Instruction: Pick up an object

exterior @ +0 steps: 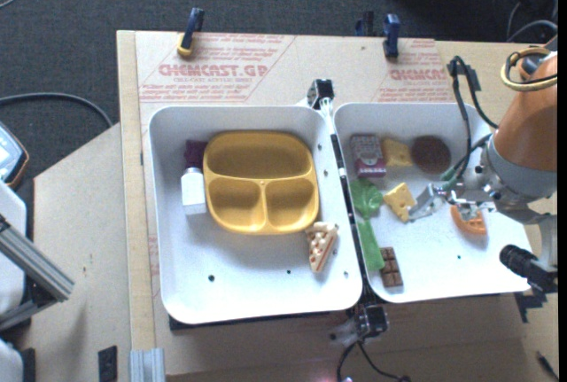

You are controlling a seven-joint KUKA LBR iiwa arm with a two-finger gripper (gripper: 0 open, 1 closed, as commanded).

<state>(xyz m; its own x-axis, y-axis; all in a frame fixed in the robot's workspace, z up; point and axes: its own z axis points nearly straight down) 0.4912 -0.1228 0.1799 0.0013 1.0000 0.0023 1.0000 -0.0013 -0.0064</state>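
My gripper (440,199) hangs low over the right bin (496,278), near its middle. It sits between a yellow cheese wedge (400,200) on its left and an orange slice (470,222) just to its right and below. Nothing shows held in it. Also in this bin are a maroon box (367,153), a second yellow cheese piece (398,153), a round brown cookie (431,153), a green leafy piece (365,198) with a long green stalk, and a brown chocolate bar (391,268). The arm's orange band (532,128) covers the bin's right side.
The left bin (177,283) holds a yellow divided plate (261,181), a white bottle (193,191), a dark purple item (195,150) and a waffle-patterned slice (322,245). Blue clamps (391,33) grip the board's far edge. Black cables (465,97) loop by the arm.
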